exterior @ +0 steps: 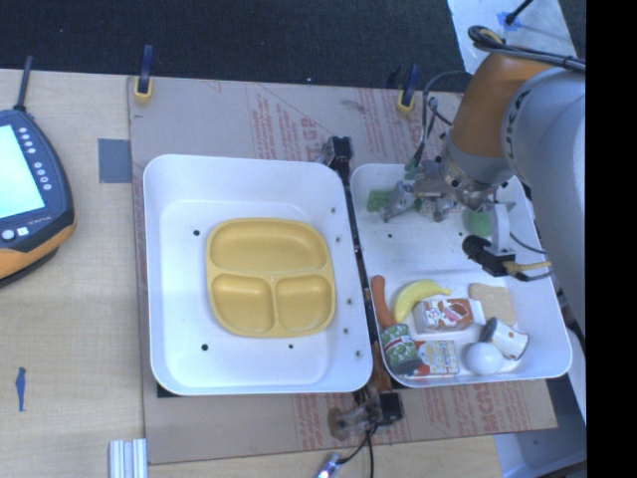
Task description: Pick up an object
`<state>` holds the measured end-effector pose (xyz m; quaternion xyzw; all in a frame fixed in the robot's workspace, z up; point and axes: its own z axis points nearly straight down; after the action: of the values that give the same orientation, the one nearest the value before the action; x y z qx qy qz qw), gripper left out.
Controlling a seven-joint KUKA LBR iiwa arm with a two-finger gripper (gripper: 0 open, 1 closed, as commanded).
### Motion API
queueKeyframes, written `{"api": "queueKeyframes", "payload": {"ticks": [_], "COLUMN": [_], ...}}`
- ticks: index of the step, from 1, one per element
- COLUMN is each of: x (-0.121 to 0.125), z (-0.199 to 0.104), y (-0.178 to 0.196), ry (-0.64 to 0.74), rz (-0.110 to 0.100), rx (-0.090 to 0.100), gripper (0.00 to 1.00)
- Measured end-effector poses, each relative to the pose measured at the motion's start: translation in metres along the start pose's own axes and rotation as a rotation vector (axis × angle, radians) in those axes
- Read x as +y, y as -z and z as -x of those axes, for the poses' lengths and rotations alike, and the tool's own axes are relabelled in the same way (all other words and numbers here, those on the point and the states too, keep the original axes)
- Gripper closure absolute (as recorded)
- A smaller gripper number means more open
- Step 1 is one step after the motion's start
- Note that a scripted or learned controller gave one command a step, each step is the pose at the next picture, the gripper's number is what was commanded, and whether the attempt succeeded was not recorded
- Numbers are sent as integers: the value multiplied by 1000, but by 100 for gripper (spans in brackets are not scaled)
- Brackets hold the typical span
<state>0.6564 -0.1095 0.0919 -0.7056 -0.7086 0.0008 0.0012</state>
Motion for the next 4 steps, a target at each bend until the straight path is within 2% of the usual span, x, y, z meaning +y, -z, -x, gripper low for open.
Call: {"api": "queueKeyframes", "payload": {"ticks": [1,2,3,4], "x": [0,-82,-50,-15], "z": [103,101,31,-51], "y": [27,-1,0,110], "ry": [-2,1,3,0], "rz": [2,-3,-1,1], "rx": [-1,-1,-2,0], "gripper": [0,0,0,0]}}
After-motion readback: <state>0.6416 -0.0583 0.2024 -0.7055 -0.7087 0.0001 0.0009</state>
